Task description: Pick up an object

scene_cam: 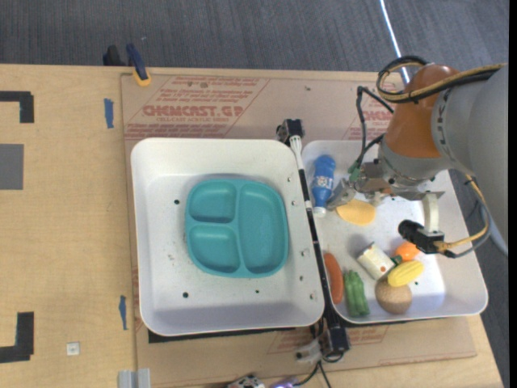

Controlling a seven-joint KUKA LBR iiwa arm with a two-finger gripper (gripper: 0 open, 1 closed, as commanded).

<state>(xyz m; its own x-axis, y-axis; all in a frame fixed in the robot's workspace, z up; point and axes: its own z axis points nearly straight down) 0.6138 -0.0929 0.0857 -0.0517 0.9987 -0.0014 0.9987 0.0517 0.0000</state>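
Hanging low over the far-left part of the right bin (464, 293), the hand (361, 186) sits under the orange-banded wrist, and from my screen I cannot tell whether it is released or clenched. What I'd go for is the yellow piece (356, 212), a flat, rounded, smooth-looking wedge (plastic toy food, I'd guess) lying just on the near side of the hand, close beneath it, its long axis running roughly left to right. So the coming move looks to me like a short drop toward the near side.

Just to the left lies a blue bottle (323, 180), glossy, its length pointing far to near along the bin wall. Well apart, toward the near-right corner, cluster a brown rounded thing (393, 297), a yellow banana shape (405, 274), a small white block (373, 260), a green piece (355, 291) and an orange carrot shape (334, 275). In the left bin (153, 217) rests a teal divided plate (238, 226), matte with three compartments.
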